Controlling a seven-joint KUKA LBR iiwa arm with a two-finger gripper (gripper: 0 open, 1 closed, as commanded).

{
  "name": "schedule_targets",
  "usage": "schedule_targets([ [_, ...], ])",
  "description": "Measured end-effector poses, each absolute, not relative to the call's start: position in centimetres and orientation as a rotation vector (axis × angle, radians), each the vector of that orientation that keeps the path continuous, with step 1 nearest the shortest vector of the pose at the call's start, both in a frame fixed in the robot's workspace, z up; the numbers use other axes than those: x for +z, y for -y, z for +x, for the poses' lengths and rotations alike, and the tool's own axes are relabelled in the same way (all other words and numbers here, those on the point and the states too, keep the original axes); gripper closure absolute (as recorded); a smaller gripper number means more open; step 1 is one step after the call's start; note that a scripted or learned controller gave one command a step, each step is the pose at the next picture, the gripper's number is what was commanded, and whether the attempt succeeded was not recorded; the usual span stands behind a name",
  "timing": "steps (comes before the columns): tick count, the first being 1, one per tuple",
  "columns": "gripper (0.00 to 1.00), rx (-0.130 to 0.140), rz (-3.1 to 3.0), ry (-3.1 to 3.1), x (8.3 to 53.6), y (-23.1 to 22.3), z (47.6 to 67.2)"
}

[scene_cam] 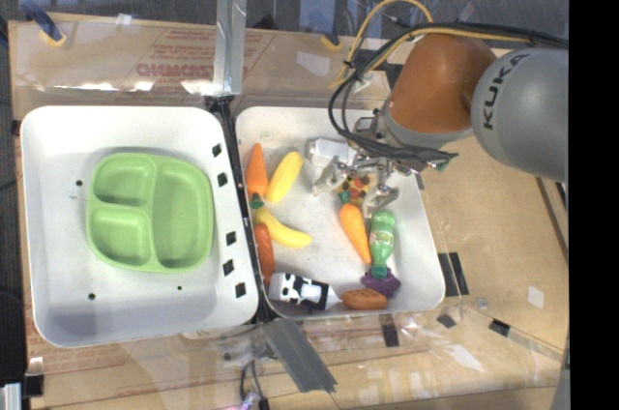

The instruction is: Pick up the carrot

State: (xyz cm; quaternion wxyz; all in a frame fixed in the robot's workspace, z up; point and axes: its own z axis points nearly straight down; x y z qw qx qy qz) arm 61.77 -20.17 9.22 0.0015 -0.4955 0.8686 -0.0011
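End effector (363,183) fingers unreadable (wrist and cables overhang them).

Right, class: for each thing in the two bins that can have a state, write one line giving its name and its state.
gripper: low in the right bin, just above a carrot, nothing seen between its fingers
carrot under gripper: lying flat, not lifted
carrot by the divider: lying flat, at the bin's left wall
bananas: lying flat, apart from each other
green bottle: lying on its side
green plate: right way up in the left bin
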Motion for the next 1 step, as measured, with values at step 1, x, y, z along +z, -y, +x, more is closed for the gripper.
schedule_targets([
  [1,0.0,0.007,-1.629,-2.677,9.39,20.26,57.73],
])
